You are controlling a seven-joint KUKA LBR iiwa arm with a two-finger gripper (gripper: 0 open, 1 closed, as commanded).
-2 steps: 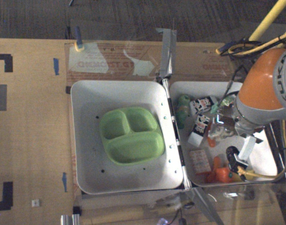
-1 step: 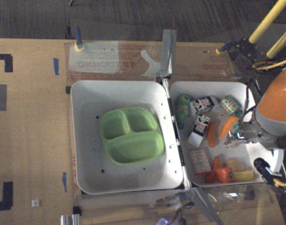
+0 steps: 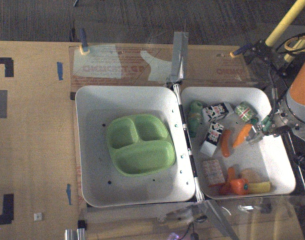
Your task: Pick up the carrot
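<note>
Right now the pincer [image 3: 256, 133] sits low over the right bin [image 3: 285, 181], close to that bin's right wall, with the grey arm and its orange band [image 3: 301, 86] reaching in behind it from the right. The carrot [image 3: 242, 135] lies tilted just to the left of the pincer, its upper end touching or nearly touching the fingertips; whether the fingers are spread or closed on it I cannot tell, as they blur into the metal. Further left of the carrot is a second orange piece [image 3: 225, 143], then a black-and-white carton [image 3: 213, 136]. Above and left of the pincer rests a green-striped ball [image 3: 245, 112]. Well to the left, in the other bin [image 3: 87, 184], lies a green divided plate [image 3: 140, 145].
</note>
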